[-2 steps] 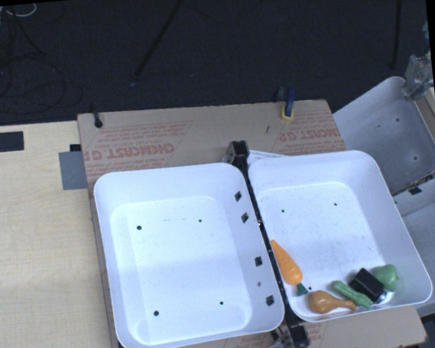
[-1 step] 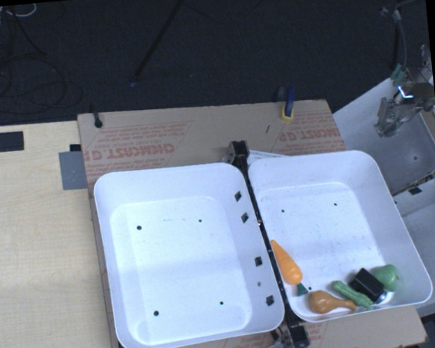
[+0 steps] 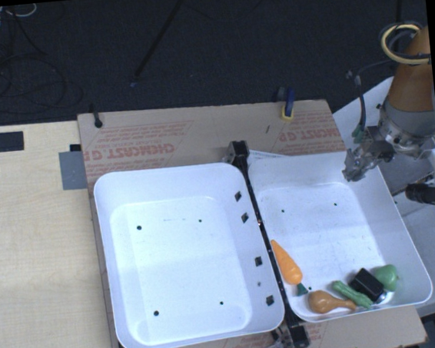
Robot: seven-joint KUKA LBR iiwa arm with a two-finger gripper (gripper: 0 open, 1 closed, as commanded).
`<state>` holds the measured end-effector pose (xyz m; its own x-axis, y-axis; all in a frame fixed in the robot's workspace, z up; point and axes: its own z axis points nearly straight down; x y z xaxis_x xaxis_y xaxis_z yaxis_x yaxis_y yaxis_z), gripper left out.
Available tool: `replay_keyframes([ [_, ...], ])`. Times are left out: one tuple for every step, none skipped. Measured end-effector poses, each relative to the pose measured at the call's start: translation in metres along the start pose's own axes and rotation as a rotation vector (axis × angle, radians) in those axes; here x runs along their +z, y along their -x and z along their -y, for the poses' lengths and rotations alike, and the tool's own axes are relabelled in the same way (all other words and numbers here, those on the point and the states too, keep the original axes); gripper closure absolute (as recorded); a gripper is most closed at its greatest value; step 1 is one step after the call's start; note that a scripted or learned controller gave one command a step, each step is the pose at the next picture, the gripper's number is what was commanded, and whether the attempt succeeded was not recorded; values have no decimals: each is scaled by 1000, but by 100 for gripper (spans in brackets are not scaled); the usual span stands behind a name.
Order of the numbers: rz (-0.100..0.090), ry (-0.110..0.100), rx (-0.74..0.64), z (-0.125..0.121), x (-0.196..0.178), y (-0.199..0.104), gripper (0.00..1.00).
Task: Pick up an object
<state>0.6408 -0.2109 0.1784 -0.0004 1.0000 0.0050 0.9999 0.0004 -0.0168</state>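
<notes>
still at the approach step: gripper (image 3: 354, 167) over the right bin's (image 3: 375, 199) far right corner, grip state impossible to tell. next, down toward the carrot (image 3: 286, 262) near the front left edge.

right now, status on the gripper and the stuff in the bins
Gripper above right bin's far right corner, nothing held. Orange carrot, tan piece, green and black items clustered at near edge. Path down to them unobstructed.

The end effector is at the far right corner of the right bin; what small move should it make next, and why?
Probably travel toward the near edge of the right bin. The end effector hangs above its far rim, while the orange carrot toy and the other toys lie at the near edge.
</notes>
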Motion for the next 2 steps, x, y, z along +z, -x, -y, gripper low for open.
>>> replay_keyframes([
  [5, 14, 1, 30, 96, 2, 100],
  [4, 15, 2, 28, 81, 3, 100],
])
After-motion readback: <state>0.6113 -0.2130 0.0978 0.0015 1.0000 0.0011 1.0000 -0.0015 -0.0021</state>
